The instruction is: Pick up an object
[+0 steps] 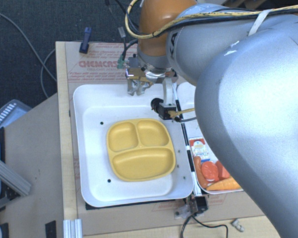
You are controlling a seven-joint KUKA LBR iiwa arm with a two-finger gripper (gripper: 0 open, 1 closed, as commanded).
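While the gripper [135, 87], its state impossible to tell, hovers at the left bin's [89, 182] far rim, the yellow divided plate [140, 149] lies inside.

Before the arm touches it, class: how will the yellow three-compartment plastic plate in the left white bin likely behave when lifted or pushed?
The yellow three-compartment plastic plate looks moulded and rigid, so it should probably hold its shape rather than flop. It lies flat and wide on the left white bin, so tipping or rolling seems unlikely. Its glossy surface and smooth bin floor suggest it may slide when pushed, and its low rim could slip from the claw.
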